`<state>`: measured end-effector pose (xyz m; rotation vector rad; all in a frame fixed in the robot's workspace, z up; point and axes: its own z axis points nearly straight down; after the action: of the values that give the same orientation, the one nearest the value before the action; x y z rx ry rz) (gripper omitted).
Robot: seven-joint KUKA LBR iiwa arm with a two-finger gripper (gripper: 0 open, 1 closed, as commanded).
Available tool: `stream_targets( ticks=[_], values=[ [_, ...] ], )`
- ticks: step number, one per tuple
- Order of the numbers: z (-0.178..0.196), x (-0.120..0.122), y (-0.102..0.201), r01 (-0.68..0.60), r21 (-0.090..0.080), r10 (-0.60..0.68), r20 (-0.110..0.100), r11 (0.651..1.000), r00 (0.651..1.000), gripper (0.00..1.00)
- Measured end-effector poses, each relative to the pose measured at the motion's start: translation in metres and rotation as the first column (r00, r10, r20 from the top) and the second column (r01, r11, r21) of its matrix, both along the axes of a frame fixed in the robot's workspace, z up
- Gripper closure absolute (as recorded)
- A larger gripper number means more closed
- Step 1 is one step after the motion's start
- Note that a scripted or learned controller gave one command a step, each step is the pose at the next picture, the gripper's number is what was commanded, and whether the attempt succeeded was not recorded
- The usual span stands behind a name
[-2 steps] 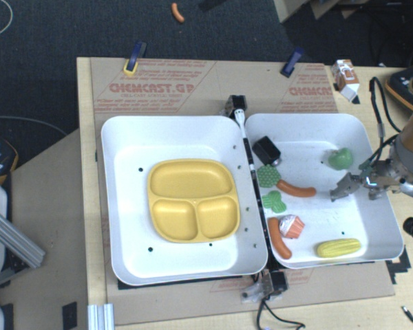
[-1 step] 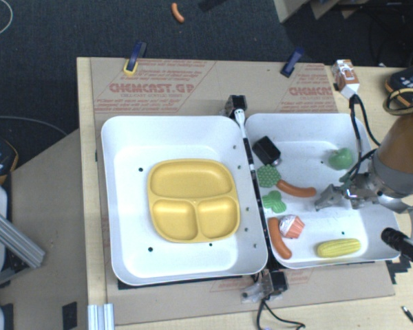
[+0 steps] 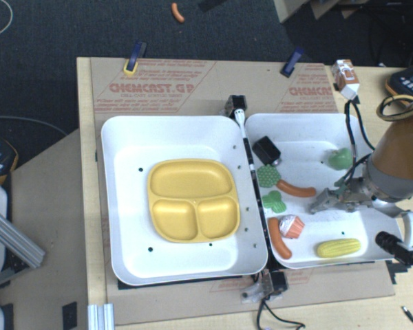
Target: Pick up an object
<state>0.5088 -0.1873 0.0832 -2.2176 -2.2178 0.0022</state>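
Note:
The right bin (image 3: 310, 125) holds several toy foods. A black block (image 3: 267, 150) lies near its left wall, with a dark green piece (image 3: 268, 176) and a second green piece (image 3: 273, 202) below it. An orange sausage (image 3: 297, 190) lies in the middle. At the front are a red sausage (image 3: 279, 239), a red-and-white piece (image 3: 291, 226) and a yellow corn cob (image 3: 339, 247). A pale green piece (image 3: 341, 159) sits at the back right. My gripper (image 3: 322, 202) hangs low over the bin's middle, just right of the orange sausage, with nothing visibly held.
The left bin (image 3: 117, 184) holds a yellow divided plate (image 3: 193, 199). A black cable (image 3: 352, 126) runs down over the right bin's far corner to the arm. Clamps (image 3: 132, 59) sit on the cardboard at the back.

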Motion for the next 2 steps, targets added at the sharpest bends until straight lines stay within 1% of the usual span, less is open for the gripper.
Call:
stream_targets(
  ticks=[1,2],
  values=[
    [0.012,0.001,-0.001,0.001,-0.003,-0.001,0.005,1.0,1.0,1.0],
    [0.062,0.012,0.002,-0.001,-0.006,0.002,0.012,1.0,1.0,1.0]
  ],
)
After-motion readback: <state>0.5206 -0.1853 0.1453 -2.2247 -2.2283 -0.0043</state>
